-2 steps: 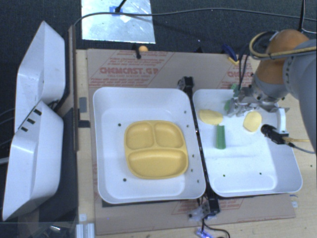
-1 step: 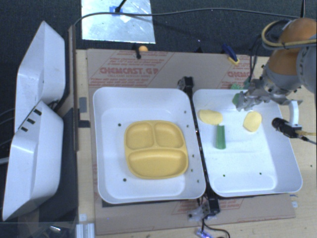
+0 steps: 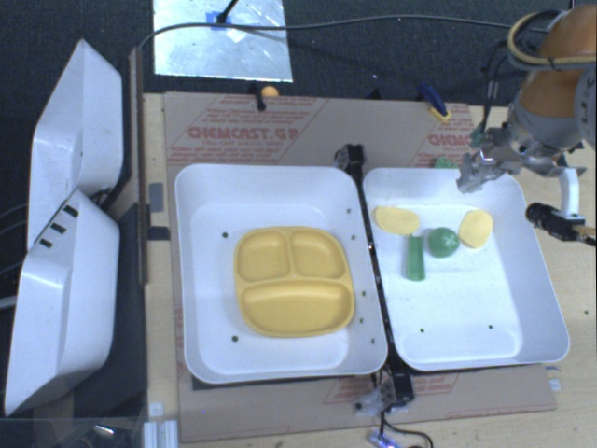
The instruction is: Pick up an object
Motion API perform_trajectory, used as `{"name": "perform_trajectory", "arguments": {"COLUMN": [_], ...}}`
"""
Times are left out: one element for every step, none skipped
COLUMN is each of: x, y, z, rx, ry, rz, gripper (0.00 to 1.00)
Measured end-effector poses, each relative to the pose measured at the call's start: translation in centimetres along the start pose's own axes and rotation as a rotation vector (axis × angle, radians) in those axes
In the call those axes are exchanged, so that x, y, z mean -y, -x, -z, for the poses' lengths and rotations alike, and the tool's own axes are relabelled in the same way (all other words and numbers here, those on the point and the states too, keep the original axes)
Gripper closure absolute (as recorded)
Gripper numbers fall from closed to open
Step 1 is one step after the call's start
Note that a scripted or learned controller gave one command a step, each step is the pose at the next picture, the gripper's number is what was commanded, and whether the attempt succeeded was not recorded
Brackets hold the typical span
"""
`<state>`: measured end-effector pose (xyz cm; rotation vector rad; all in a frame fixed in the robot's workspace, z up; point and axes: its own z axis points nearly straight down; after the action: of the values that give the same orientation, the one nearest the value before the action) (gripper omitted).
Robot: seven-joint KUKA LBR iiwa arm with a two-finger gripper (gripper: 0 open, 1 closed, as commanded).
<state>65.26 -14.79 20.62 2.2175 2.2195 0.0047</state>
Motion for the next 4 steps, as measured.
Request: {"name": "perform_trajectory", "arguments": {"x": [-0.1,2.6,4.7,6.9], "y": [0.0,-4.0,-8.5,-13.4], "z": [4.9,3.9,2.6,3.5], "rx": [0.000,-0.002,-0.002,-0.002], "ry": [0.000,-0.005,-0.006,-0.004], "rz": [0.000,0.002,0.003,0.004], "gripper": [1.00,1.00,1.00,1.00]}}
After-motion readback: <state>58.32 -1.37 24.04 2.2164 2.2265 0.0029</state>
